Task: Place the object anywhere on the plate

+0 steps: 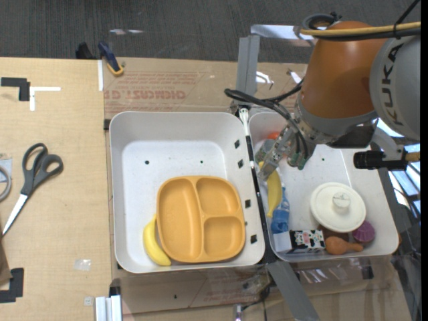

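Fingers (279,154), their spread impossible to tell, are being poised directly over the banana (273,191), lying lengthwise beside the divider, plate (200,218) leftward.

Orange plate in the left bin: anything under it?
A yellow banana pokes out from under the orange plate's lower left edge. Its remaining length is covered by the plate, so what else lies beneath cannot be seen.

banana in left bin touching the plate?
Touching. Camera view: the banana lies tucked against the yellow plate's lower-left edge, partly under its rim, no gap between them.
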